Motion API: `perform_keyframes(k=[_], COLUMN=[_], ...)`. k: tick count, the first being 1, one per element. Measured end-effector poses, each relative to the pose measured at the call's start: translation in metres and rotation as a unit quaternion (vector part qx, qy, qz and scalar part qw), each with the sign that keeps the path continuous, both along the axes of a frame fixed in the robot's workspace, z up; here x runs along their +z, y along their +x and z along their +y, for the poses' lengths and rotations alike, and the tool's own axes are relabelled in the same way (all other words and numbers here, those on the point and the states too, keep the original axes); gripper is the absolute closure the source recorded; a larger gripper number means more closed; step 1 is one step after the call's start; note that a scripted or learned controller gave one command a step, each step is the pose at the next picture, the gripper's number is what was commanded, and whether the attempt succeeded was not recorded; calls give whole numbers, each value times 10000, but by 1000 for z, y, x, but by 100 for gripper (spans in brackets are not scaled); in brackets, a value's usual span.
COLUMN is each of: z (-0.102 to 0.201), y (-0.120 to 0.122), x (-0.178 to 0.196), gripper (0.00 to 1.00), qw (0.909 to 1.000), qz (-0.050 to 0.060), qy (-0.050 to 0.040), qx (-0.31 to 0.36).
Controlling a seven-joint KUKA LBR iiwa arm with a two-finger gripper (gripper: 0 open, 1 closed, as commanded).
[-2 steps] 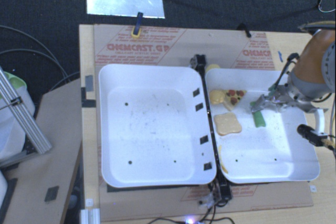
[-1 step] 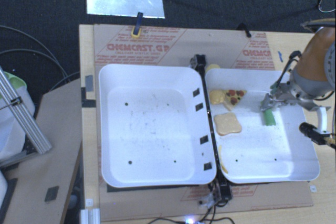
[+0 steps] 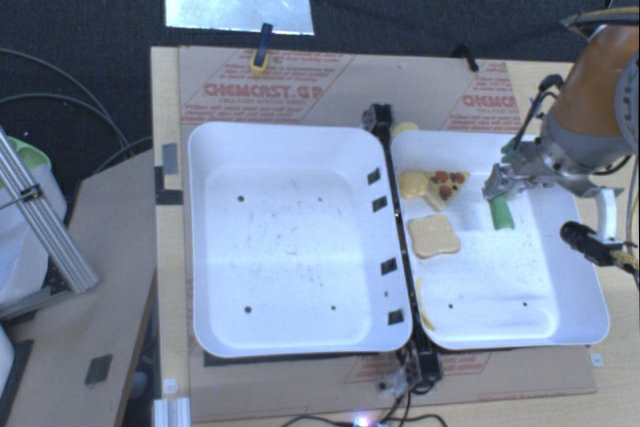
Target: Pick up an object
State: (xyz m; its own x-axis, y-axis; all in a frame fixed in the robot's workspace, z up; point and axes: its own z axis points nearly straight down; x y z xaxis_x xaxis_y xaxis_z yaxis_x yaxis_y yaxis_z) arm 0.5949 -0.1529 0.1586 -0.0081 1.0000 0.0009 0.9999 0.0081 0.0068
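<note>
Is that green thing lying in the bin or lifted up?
Cannot tell for sure. The green object sits directly under the gripper over the right bin, but contact with the floor is unclear.

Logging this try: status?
Gripper low in right bin, at green piece. Grasp unconfirmed. Bread slice and pizza toy lie left, apart.

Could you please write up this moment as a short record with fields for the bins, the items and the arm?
left bin: white, shallow, no items seen in it
right bin: white, shallow, holds the items
toast: flat on the right bin's floor, near the divider
pizza slice: behind the toast, toward the far wall
green item: in the right bin, directly under the pincer
pincer: low over the green item; grasp not clear
arm: enters from the right, orange band visible
</note>
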Motion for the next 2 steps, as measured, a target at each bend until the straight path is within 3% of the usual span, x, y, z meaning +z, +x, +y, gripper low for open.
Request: perform_keyframes(k=[1, 2], z=[58, 104], y=[7, -41], x=[67, 156], gripper=[100, 100], qw=[10000, 10000], qz=[-15, -21], qy=[1, 5], qx=[14, 6])
